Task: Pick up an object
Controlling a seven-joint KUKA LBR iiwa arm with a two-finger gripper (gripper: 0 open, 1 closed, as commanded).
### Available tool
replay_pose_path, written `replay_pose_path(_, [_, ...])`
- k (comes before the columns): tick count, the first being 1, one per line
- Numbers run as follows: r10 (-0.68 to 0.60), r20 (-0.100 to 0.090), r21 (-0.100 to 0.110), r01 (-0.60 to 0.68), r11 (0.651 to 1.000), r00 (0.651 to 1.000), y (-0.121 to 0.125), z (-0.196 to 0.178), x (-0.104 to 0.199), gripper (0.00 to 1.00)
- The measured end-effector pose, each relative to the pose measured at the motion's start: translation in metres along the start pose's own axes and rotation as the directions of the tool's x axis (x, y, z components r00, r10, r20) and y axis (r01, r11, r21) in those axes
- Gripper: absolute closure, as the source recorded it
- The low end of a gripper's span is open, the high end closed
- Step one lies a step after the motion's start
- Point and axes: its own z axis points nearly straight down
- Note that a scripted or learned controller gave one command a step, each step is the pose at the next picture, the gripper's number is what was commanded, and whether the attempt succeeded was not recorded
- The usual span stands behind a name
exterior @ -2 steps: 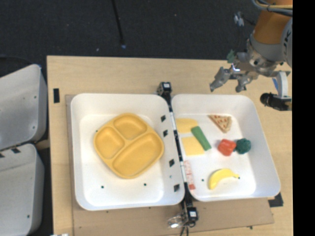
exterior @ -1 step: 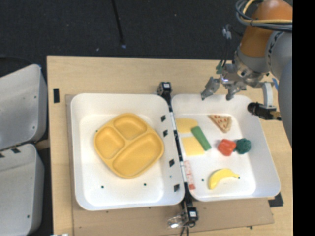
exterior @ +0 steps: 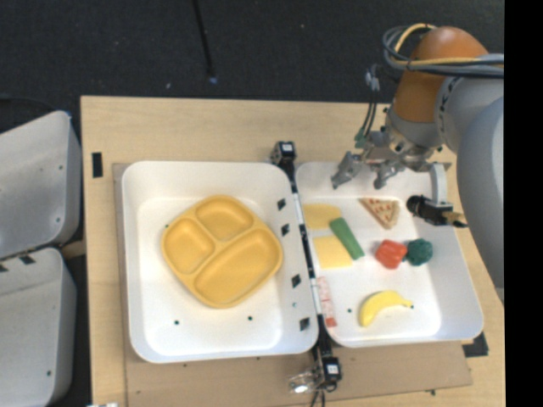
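Note:
My gripper (exterior: 365, 173) hangs over the far end of the right bin (exterior: 458, 312), open, with nothing between its fingers. Just in front of it and slightly right lies a pizza slice (exterior: 381, 211). Two yellow cheese squares (exterior: 321, 217) (exterior: 333, 252) lie near the bin's left wall, and a green bar (exterior: 346, 237) rests across them. A red piece (exterior: 390, 253) touches a dark green piece (exterior: 419, 250) in the middle right. A banana (exterior: 383, 306) lies near the front.
The left bin (exterior: 144, 312) holds a yellow divided plate (exterior: 223, 249). A ridge with black clips (exterior: 299, 244) separates the two bins. The grey arm with its orange band (exterior: 428, 75) comes in from the upper right.

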Motion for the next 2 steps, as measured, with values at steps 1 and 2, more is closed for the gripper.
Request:
replay_pose_path(1, [-0.001,0.001,-0.002,0.001,1.0,1.0,0.0,0.05,-0.001,0.0])
replay_pose_path(2, [-0.003,0.003,-0.006,0.003,1.0,1.0,0.001,0.038,-0.002,1.0])
